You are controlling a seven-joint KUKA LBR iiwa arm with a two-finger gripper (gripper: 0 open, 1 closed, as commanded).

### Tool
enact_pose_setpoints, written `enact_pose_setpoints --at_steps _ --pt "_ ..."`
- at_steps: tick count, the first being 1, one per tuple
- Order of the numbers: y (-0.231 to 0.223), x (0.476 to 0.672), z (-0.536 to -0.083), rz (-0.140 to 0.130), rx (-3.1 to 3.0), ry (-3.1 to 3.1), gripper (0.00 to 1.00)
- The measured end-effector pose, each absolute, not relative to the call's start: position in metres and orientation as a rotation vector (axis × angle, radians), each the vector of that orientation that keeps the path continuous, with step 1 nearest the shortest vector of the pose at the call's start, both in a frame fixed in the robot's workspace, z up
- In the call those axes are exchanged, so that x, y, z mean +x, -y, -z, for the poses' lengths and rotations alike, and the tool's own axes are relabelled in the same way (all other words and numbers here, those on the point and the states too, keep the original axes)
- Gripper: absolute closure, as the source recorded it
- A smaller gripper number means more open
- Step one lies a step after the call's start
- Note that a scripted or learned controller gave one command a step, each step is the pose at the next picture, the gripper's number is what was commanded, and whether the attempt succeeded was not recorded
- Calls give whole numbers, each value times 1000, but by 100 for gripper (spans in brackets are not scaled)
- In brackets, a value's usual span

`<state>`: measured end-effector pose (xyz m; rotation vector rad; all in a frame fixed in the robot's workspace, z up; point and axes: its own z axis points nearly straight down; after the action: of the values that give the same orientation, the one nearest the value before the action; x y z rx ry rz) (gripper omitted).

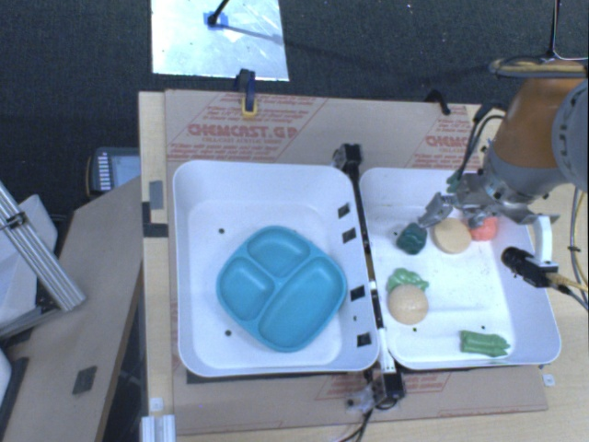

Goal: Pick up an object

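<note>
My gripper (457, 216) hangs over the back part of the right bin (529, 311), and it is open. Its fingers (434, 212) are spread apart just above a tan round object (452, 238), with nothing held between them. A dark teal lump (411, 239) lies just left of the tan object. A small red piece (485, 230) lies on its right, partly under the gripper. Nearer the front sit a beige bulb with a green top (408, 302) and a green object (484, 343).
The left bin (198, 247) holds a blue divided plate (281, 286). A black clip-lined divider (361, 247) runs between the bins. A black cable fitting (522, 265) sits over the right bin's right rim. The grey and orange arm (538, 127) fills the upper right.
</note>
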<state>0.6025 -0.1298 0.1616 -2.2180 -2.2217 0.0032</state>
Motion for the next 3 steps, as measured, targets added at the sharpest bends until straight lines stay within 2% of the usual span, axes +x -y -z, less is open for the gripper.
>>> enact_pose_setpoints --at_steps 1,2,3 --pt "129 608 -107 16 -2223 2226 0" --pt "134 611 -109 17 -2238 2236 0" --pt "133 612 -120 23 -2238 2239 100"
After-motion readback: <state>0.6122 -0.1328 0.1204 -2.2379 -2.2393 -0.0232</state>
